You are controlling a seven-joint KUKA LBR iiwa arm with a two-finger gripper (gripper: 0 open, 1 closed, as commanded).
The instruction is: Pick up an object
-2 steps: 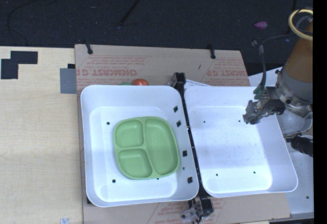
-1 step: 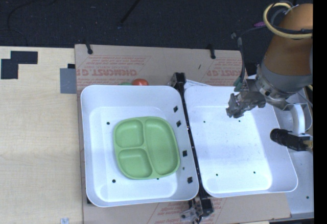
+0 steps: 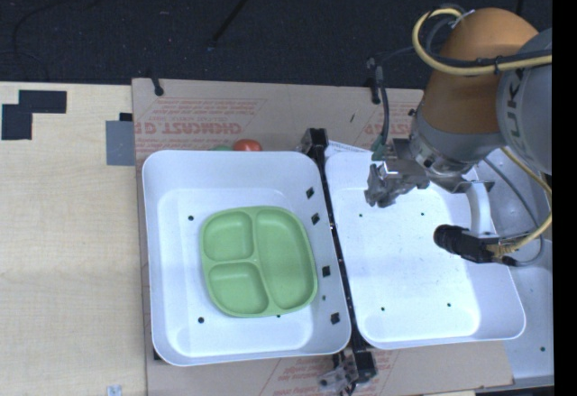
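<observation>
A light green divided plate [image 3: 259, 260] with three compartments lies flat in the middle of the left bin [image 3: 171, 196]. My gripper [image 3: 382, 190] hangs over the far left part of the right bin [image 3: 424, 304], well to the right of the plate and across the divider between the bins. Nothing shows in its grasp.
A small red-orange object [image 3: 247, 146] and a bit of something green [image 3: 221, 148] sit just behind the left bin's far rim on the cardboard sheet [image 3: 270, 115]. Black clips [image 3: 315, 143] join the bins along the middle. A pale wooden bench top [image 3: 63, 241] lies to the left.
</observation>
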